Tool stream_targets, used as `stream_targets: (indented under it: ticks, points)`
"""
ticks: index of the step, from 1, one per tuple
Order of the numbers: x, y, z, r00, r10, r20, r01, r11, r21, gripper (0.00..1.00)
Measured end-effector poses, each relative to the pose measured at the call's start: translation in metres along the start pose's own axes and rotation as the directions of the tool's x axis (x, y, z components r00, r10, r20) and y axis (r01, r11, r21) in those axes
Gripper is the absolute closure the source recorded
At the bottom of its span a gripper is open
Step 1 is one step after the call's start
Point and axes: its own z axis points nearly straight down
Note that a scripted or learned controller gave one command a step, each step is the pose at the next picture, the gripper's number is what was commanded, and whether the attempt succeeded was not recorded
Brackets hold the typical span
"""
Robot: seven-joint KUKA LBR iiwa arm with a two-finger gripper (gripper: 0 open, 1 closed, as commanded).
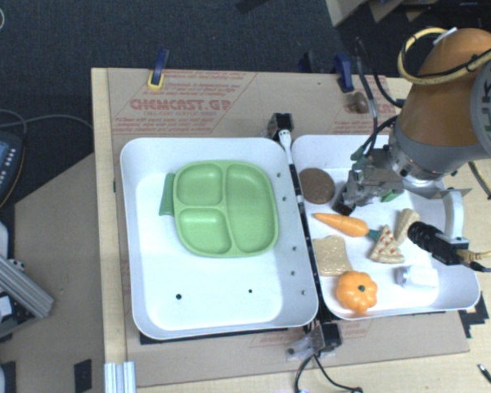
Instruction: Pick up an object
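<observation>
Lying in the right bin (466, 289), the carrot (341, 223) has not been picked up yet. The gripper (353, 199) hangs just above its far side, and I cannot tell how its fingers are set. Grabbing and lifting are left to do. Red words on the board (188, 97) at the far side read "CHEMCAST".

Even overhead light, fairly bright. White bins (147, 219) near blown out, little texture. Soft short shadows beside green tray (225, 207) and under arm (450, 97). Slight overall softness, low resolution; dark floor (65, 23) underexposed. No strong glare.
</observation>
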Motion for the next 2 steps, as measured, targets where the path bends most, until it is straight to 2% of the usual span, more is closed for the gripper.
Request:
stream_targets:
  ticks: [1,2]
  points:
    - [0.054,-0.023,0.000,1.000,-0.001,-0.001,0.001,1.000,0.002,1.00]
    - [0.093,-0.027,-0.004,1.000,-0.001,0.001,0.001,1.000,-0.002,1.00]
